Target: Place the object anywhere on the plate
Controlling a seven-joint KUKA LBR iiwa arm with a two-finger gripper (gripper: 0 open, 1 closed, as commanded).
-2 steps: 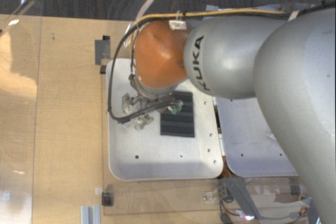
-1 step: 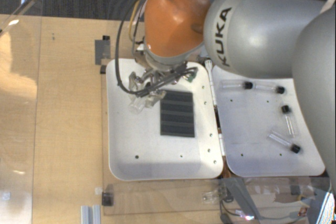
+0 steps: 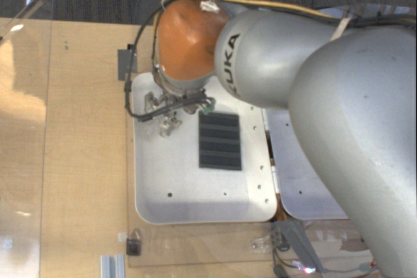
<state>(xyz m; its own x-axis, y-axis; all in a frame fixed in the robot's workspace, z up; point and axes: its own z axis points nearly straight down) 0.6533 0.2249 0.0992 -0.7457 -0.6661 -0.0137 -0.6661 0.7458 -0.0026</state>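
Right now the gripper [image 3: 171, 115] hovers over the left bin [image 3: 156, 195] beside a dark ridged block [image 3: 219, 140], its grip impossible to read.

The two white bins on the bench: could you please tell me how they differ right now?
The left bin lies almost wholly in sight; the right bin is largely covered by the grey arm. The left bin bears a dark ribbed slab, while the visible part of the right bin bears nothing. The gripper hangs over the left bin, not the right. Both are shallow, white, with rounded corners.
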